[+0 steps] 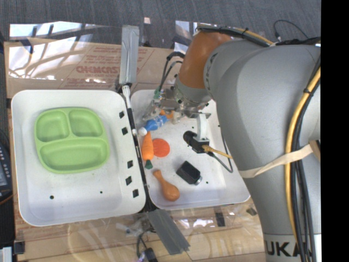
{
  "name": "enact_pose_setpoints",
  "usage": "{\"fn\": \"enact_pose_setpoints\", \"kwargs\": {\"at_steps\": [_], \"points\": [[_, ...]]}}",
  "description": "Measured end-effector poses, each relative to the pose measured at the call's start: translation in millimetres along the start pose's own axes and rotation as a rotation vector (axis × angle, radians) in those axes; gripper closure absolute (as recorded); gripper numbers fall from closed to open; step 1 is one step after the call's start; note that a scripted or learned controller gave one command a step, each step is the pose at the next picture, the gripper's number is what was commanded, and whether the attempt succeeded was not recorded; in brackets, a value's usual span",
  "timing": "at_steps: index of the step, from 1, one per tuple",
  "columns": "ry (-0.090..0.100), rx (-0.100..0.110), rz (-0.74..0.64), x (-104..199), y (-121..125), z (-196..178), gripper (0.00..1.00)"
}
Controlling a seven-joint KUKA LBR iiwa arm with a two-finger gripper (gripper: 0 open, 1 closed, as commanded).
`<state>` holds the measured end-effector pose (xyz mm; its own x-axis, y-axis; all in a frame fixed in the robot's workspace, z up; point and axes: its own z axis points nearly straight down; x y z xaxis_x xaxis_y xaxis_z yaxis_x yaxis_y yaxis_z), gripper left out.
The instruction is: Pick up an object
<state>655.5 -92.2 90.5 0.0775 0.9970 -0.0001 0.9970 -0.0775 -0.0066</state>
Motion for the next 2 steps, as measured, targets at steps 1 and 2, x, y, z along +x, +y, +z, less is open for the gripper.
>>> {"fn": "enact_pose_setpoints", "kwargs": {"at_steps": [1, 2], "points": [[0.0, 0.001, -0.005, 0, 0, -10, 1.0], [0.0, -0.008, -0.055, -5, -32, -118, 1.0]]}}
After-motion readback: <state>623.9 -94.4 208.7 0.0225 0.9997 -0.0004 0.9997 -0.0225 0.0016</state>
